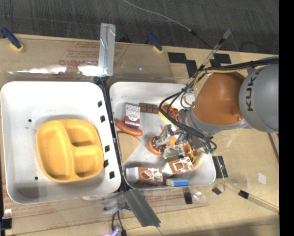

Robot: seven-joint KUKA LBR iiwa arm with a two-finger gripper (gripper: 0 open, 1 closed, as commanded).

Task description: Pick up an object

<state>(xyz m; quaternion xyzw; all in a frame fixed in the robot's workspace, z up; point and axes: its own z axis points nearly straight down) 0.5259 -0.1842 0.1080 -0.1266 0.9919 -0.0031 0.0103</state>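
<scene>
The claw point(174, 140) sits low in the right bin point(118, 95), among cluttered toy food point(159, 144); whether it grips anything, I cannot tell. A sausage point(129, 128) lies to its left.

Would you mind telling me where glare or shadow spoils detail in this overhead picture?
Camera view: glare whitens the clear tape above the left bin; the arm shadows the right bin around the gripper; the yellow tray stays evenly lit and sharp.
</scene>
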